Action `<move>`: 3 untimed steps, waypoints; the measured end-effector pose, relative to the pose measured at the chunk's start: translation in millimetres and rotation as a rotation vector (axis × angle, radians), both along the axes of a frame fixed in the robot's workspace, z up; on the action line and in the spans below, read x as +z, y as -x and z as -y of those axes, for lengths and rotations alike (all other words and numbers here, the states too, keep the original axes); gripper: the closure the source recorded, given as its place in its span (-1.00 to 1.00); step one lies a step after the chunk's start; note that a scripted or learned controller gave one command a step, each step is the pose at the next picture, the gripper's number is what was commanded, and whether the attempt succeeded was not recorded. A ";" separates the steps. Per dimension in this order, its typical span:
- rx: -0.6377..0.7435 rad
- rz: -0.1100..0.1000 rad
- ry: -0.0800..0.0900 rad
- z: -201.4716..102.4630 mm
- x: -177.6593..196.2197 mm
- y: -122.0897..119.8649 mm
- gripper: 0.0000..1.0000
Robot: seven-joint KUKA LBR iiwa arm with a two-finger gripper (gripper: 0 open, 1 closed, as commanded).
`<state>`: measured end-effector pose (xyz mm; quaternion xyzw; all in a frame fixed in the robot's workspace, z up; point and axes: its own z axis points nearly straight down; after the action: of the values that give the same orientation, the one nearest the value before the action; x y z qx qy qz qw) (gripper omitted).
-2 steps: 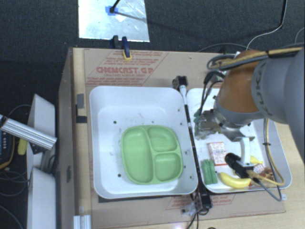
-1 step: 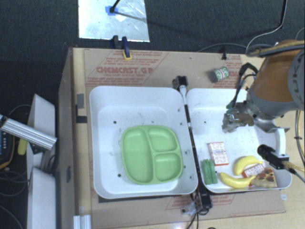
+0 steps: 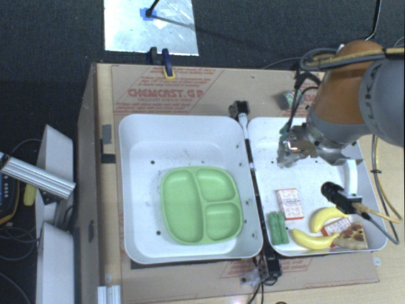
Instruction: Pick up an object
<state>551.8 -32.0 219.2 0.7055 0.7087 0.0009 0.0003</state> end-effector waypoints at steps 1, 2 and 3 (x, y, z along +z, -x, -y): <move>0.000 0.000 0.001 15.6 -11.4 -39.4 1.00; 0.000 0.001 0.001 -11.1 -8.1 -53.5 1.00; -0.003 0.002 0.002 9.7 25.6 -49.3 1.00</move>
<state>601.1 -41.8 244.8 0.7065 0.7077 0.0010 0.0015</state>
